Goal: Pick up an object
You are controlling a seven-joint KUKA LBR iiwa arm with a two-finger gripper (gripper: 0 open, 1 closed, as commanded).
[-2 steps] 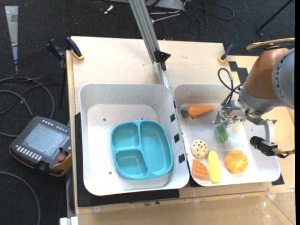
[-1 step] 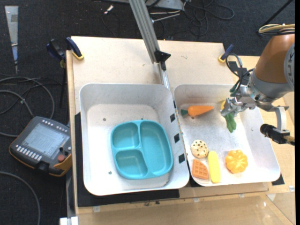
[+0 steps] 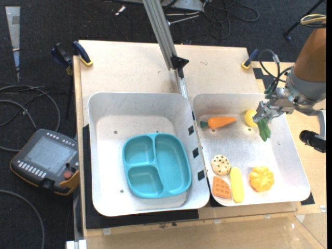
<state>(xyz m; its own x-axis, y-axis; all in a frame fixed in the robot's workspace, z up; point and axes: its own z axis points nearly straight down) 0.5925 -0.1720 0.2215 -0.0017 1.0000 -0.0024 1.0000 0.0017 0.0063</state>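
I've got the two-finger gripper (image 3: 263,113) low in the right white bin (image 3: 295,154), pinching the green leafy toy (image 3: 264,129) that dangles beside the small yellow toy (image 3: 250,118), so it lifts free of the neighbouring orange plastic carrot (image 3: 221,122).

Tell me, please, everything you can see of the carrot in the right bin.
The carrot is an orange toy, plastic by its look, with a small green stub at its left end. It lies flat on the right bin floor near the far wall, pointing across the bin. Nothing touches it; the gripper is off to its right.
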